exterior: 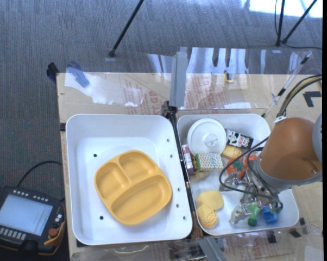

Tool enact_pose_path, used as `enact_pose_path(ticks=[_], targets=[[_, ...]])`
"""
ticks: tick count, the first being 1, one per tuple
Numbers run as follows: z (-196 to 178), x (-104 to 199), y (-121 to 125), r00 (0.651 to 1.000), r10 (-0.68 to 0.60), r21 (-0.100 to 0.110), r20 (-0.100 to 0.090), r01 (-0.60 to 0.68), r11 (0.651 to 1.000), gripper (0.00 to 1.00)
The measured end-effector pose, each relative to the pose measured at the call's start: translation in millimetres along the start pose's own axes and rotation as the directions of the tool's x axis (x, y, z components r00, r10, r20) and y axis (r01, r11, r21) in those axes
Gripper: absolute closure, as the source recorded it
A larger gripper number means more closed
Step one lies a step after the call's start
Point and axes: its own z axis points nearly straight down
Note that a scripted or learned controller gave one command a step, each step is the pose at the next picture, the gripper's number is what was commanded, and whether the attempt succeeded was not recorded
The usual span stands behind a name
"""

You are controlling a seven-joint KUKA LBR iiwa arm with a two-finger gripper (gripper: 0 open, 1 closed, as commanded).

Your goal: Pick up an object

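On the floor at the far left lies a control pendant (23,215) with a lit screen. Next comes the desk (114,94), covered with a clear sheet, and on it the left bin (82,126). Inside this bin a yellow divided plate (133,186) lies flat, turned a little at an angle, with nothing in its compartments.

The right bin (258,118) is just beside the left one and it is crowded. Near its back there is a round white lid (206,136) with a small knob. Beside it, toward the right, lies a small black and white carton (239,140). In front of the lid I see a small patterned block (209,161), and closer to the front two yellow toy foods (209,208) touching each other. An orange toy (235,166) lies partly under the cables of the arm.

The gripper (254,210) is low in the front right corner of this bin, below the big orange band of the arm (289,148). Right at the gripper there is a green piece (253,213) and a blue piece (269,215), small and bright like plastic toys. The wrist hides much there, so I cannot tell if the gripper is open or closed, or if these pieces are held at all.

My judgement: the reach into the bin is done, but no object is lifted clear. The grasp itself and the lift are left.
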Motion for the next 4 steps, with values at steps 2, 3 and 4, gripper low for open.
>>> enact_pose_path(ticks=[2,3,4], targets=[[-0.6,-106.2,-7.5,0.940,0.340,0.001,0.001,-0.340,0.940,0.00],[1.0,-120.6,1.5,0.919,0.394,0.004,-0.009,-0.394,0.919,0.00],[-0.5,-60.2,-28.0,0.847,0.532,0.000,0.001,-0.532,0.847,0.00]])
